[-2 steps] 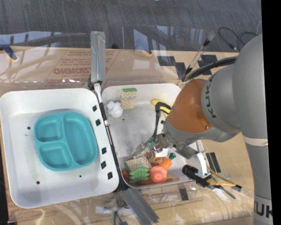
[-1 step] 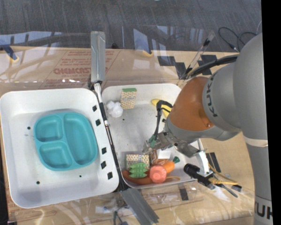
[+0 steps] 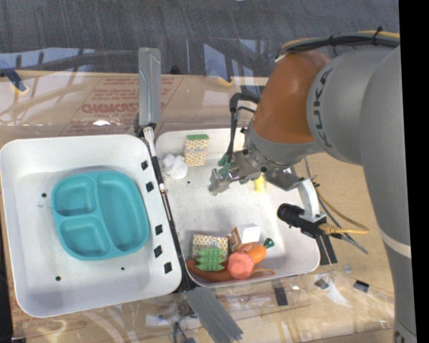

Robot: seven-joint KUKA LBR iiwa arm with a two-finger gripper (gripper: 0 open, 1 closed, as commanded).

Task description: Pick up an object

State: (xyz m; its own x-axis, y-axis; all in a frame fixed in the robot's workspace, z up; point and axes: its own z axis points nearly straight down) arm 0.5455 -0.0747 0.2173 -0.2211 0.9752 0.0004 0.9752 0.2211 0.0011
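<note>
One fixed camera here, mounted above the surface (image 3: 75,103) and looking down at a slant, near enough that both white bins span most of the frame: the left bin (image 3: 19,213) on one side, the right bin (image 3: 294,252) beside it. The arm (image 3: 354,95) comes in from the right, looming large and close to the lens.

Toy food (image 3: 230,257) is piled at the right bin's near edge. A crumpled white wad (image 3: 174,165) and a small patterned box (image 3: 196,149) are lying near its far-left corner.
</note>
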